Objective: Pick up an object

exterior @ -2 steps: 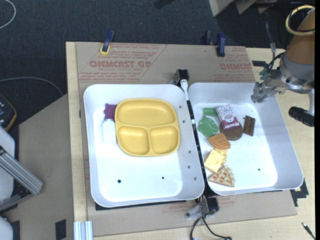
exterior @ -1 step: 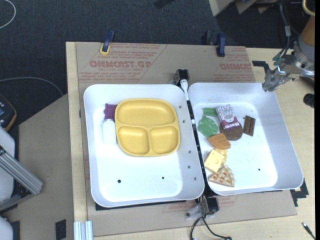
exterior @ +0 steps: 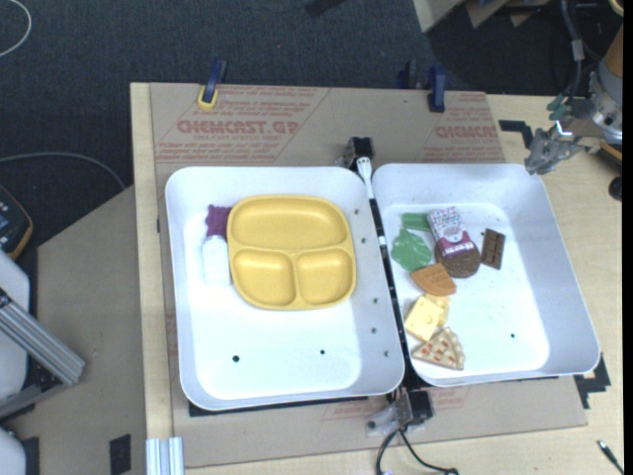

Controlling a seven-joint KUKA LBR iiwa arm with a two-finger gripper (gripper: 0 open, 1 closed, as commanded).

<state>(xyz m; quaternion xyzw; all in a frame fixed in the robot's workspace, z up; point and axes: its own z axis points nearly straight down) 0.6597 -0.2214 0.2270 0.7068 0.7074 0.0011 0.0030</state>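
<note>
The right bin (exterior: 554, 265) holds several toy foods: a green leafy piece (exterior: 411, 251), a red-and-white packet (exterior: 445, 223), a round brown piece (exterior: 460, 258), a dark chocolate bar (exterior: 493, 248), an orange-brown piece (exterior: 433, 281), a yellow cheese wedge (exterior: 426, 317) and a pizza slice (exterior: 441, 349). My gripper (exterior: 544, 152) hangs over the bin's far right corner, well away from the food, with nothing seen in it.
In the left bin (exterior: 267, 374) lies a yellow divided plate (exterior: 292, 250), with a purple item (exterior: 216, 220) and a white item (exterior: 214, 260) along its left side. Two clamps (exterior: 209, 95) (exterior: 436, 89) stand at the bench's far edge.
</note>
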